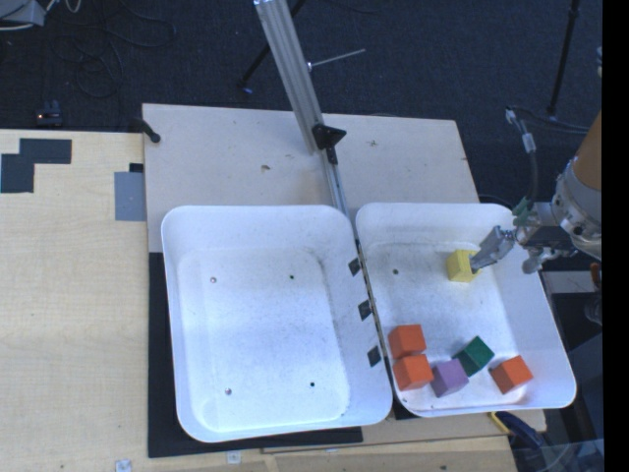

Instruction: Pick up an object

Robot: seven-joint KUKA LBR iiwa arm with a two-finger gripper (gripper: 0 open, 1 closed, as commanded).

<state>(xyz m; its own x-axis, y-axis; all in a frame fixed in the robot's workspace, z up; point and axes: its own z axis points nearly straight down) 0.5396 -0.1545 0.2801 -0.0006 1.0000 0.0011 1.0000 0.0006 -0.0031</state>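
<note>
Over at the right bin (550,337) we had the gripper (488,255) reaching in from the right edge, its grey fingers (494,245) angled down toward the yellow block (460,265). And we could see the tips touching the block's right side, right up against it, but whether the claw was spread or closed we simply could not tell from that slant. We saw the yellow block resting on the bin floor in the upper middle of the right bin, well apart from the rest of the pack. Down along the front of that same bin we counted five more: an orange block (407,340) by the divider, a second orange block (413,371) just below and touching it, a purple block (450,377) beside that, a green block (477,354) just up and right of the purple, and a third orange block (511,374) near the front right corner. Across the divider we had the left bin (187,264), white and speckled.
</note>
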